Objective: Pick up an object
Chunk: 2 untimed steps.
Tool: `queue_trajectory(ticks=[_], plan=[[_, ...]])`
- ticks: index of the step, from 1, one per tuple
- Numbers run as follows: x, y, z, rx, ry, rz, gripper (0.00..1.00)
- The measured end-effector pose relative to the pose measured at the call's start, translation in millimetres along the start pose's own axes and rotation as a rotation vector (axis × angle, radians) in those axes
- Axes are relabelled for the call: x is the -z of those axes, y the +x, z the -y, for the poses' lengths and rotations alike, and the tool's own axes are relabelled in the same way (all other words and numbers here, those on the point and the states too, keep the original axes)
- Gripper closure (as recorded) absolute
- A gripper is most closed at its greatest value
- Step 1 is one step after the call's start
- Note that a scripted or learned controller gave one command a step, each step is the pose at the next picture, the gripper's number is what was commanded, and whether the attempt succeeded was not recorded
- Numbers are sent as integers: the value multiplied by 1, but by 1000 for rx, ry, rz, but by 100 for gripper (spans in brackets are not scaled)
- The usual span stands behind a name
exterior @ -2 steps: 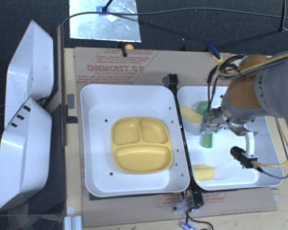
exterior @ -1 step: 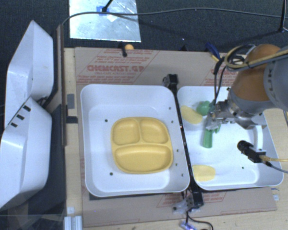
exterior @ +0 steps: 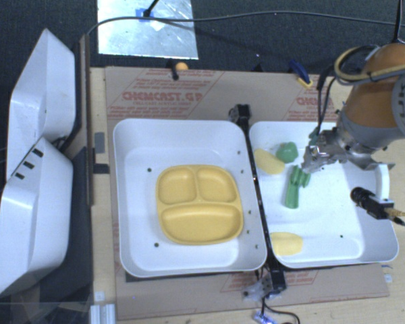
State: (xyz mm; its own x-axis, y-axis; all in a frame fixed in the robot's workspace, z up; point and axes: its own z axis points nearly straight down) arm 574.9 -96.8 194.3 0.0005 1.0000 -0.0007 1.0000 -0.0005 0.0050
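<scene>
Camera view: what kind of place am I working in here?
Most likely a robot lab bench set up for picking trials: two white bins side by side on cardboard, toy-like items such as a green piece and a yellow divided tray, loose cables, and the arm's gripper.

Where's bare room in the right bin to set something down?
Bare floor lies in the right bin between the green piece and the lower yellow piece. It's crowded at the top, around the gripper, the upper yellow piece and the green lump.

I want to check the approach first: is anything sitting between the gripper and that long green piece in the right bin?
Nothing visible does. The gripper hangs just above the upper end of the long green piece; the round green piece and yellow piece lie off to the camera's left.
</scene>
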Motion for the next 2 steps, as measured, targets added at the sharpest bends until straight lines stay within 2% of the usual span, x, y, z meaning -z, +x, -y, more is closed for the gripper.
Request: queue_trajectory(ticks=[1,2], plan=[[57,4,7,1,0,-1,100],[75,4,7,1,3,0,100]])
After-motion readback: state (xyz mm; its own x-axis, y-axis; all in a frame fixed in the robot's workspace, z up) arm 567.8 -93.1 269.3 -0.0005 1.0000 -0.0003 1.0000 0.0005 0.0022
